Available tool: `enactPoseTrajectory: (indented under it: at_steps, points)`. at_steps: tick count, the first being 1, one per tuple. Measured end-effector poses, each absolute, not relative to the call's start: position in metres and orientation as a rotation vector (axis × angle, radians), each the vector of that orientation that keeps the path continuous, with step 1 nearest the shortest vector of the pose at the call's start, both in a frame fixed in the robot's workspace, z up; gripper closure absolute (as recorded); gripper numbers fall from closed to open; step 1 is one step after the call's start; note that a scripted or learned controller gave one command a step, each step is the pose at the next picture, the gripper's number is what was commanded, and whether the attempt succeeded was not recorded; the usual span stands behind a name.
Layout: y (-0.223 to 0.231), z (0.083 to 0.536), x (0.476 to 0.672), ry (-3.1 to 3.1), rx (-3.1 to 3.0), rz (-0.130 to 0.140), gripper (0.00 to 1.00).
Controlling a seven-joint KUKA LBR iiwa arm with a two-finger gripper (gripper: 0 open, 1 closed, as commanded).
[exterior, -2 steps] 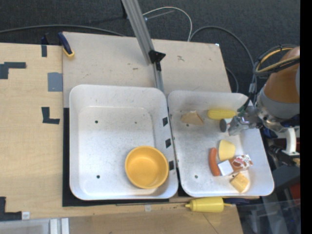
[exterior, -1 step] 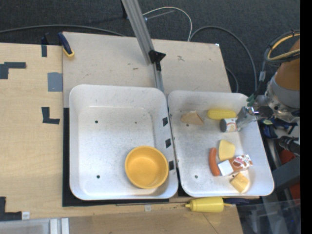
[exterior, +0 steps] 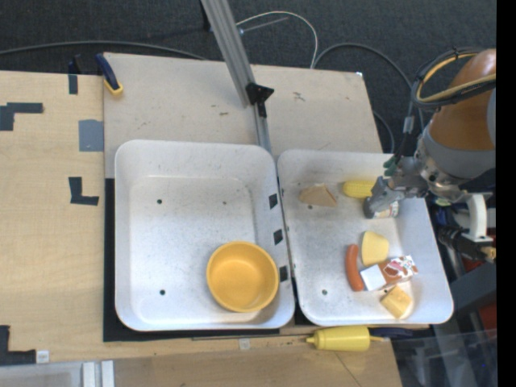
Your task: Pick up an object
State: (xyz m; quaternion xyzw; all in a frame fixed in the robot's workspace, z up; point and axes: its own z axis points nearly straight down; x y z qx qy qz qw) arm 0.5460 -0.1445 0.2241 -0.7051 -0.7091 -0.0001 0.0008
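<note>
Camera view, your pincer (exterior: 380,205) low in right bin (exterior: 322,301), beside yellow banana (exterior: 358,189), grip state unclear, yellow bowl (exterior: 242,276) in left bin (exterior: 161,216).

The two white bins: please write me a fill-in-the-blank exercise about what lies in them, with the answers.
1. The yellow bowl sits in the ____ bin.
2. The gripper is over the ____ bin.
3. The yellow bottle lies ____ the bins, on the bench.
4. The orange sausage lies in the same bin as the ____ wedge.

Answers: left; right; outside; tan
</note>
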Motion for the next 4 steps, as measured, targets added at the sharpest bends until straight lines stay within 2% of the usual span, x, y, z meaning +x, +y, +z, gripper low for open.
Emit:
enactPoseTrajectory:
  at_steps: [1, 4]
  points:
    - [-0.088, 0.214, 0.544, -2.227, -2.212, 0.002, 1.00]
    - [0.073, 0.242, 0.541, -2.229, -2.210, 0.001, 1.00]
